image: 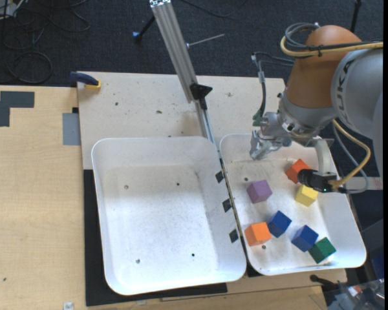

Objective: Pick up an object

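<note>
My gripper (pixel 261 150) hangs over the far end of the right bin (pixel 349 250), above its bare floor, with nothing visible between its fingers. Loose cubes lie in that bin. A purple cube (pixel 259 190) sits nearest, below the gripper. An orange-red cube (pixel 297 170) and a yellow cube (pixel 305 196) lie to the right. Toward the front are an orange cube (pixel 257 232), two blue cubes (pixel 279 223) (pixel 304 237) and a green cube (pixel 323 249).
The left bin (pixel 116 173) lies beside the right one, split from it by a rim with black clips. A slanted metal rail (pixel 178 50) rises behind the bins. The grey arm with its orange band (pixel 317 63) fills the upper right.
</note>
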Controlling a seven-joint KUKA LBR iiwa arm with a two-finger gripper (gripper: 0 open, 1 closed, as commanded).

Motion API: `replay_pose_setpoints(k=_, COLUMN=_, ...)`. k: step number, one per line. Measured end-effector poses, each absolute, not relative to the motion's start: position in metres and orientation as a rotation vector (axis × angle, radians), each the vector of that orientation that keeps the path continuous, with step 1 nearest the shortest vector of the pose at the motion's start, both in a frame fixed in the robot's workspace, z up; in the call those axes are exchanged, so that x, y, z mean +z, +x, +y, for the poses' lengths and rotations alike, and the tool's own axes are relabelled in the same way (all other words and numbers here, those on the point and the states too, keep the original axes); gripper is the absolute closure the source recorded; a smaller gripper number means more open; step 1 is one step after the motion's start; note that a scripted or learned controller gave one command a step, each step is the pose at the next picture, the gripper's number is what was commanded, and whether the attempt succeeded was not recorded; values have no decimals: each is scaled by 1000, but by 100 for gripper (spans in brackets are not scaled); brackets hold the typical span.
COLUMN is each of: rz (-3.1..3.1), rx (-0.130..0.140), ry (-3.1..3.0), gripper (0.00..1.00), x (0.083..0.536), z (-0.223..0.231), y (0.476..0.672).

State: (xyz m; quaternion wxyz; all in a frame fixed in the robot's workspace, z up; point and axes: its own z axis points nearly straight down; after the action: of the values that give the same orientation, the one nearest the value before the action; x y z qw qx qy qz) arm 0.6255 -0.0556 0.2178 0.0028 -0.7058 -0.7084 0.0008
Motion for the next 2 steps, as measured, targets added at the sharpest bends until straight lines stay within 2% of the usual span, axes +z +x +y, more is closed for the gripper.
replay_pose_setpoints(k=1, rz=-2222, rx=3, ry=-2213, gripper=100, x=213, z=-4, y=616)
replay_pose_setpoints(k=2, rz=-2221, rx=5, ry=-2213, gripper=100, x=207, z=46, y=593)
